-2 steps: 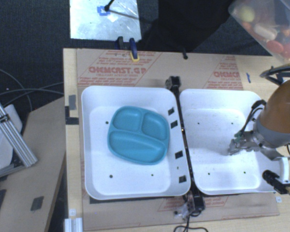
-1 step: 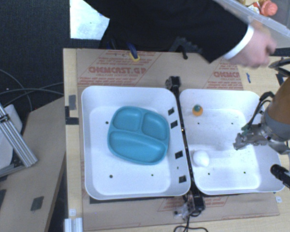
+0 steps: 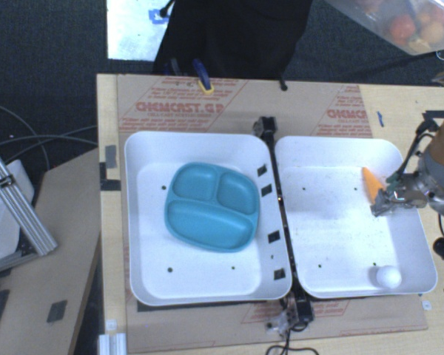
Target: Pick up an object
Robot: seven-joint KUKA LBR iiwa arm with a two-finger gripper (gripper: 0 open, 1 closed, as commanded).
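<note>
Fingers of the grey metal gripper sit low in the right-hand shallow white bin, tips just beside the lower end of a small orange carrot-shaped piece; cannot tell how far apart they stand, nor whether anything is between them. A small white ball lies near that bin's front right corner, well apart from the gripper. The left-hand white bin on the bench holds a blue three-compartment plastic plate.
</note>
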